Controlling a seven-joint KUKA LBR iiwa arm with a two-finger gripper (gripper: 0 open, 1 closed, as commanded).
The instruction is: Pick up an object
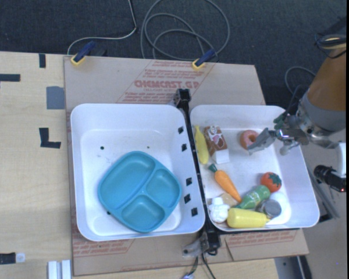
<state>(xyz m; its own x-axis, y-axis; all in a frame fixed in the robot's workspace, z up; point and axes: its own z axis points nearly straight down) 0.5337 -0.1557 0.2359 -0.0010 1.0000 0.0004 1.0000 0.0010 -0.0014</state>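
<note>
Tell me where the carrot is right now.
The carrot lies in the right bin, near its middle, pointing down and right toward the green bottle, with the tomato to its right.

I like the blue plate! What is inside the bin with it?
The left bin holds just the blue plate, lying flat. A few small dark specks dot the floor. Anything under the plate is covered.

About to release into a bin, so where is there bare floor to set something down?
Left white bin: bare floor behind and left of the blue divided plate. Right white bin: one patch between the orange carrot and red tomato. Its front corner, around the yellow block, is crowded.
</note>
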